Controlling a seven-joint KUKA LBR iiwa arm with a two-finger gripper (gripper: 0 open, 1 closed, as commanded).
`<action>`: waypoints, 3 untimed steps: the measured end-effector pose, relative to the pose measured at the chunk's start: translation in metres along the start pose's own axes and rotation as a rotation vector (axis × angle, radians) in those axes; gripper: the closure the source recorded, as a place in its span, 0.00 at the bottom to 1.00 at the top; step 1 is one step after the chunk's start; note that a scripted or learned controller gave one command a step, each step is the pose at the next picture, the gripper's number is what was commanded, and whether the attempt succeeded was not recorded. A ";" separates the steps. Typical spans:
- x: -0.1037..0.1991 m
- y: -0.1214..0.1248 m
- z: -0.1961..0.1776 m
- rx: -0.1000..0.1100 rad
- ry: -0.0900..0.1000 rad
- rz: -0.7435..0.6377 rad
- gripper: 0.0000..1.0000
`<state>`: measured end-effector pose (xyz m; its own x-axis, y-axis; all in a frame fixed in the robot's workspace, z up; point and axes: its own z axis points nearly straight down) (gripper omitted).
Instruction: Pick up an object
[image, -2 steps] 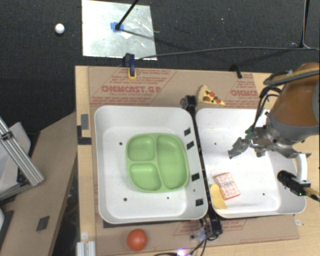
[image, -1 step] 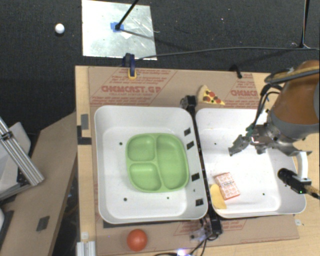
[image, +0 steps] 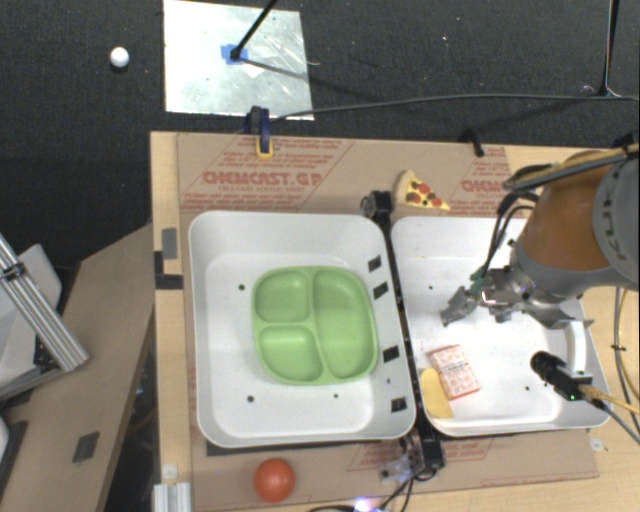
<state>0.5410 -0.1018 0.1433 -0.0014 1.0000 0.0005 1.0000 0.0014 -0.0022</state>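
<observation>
The grey two-finger gripper (image: 458, 308) hovered open over the right white bin (image: 520, 415); one red-patterned packet (image: 453, 369), one yellow piece (image: 436, 393) below.

Two white bins (image: 215, 330), one green tray (image: 314, 325), one pizza slice (image: 422, 192) (toy), one orange ball (image: 274, 479)

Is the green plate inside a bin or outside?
Inside: the green plate lies flat within the left bin's white walls.

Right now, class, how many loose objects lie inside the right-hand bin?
2: a red-patterned packet near the bin's front left, and a yellow piece touching it at the front-left corner. The arm may hide others.
</observation>
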 end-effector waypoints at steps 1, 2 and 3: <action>0.000 0.000 0.052 0.001 0.001 0.000 0.00; 0.000 0.001 0.039 -0.003 0.000 0.000 1.00; 0.002 0.001 -0.004 -0.007 -0.001 -0.002 1.00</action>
<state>0.5423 -0.0997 0.1472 -0.0038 1.0000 -0.0007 1.0000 0.0038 0.0050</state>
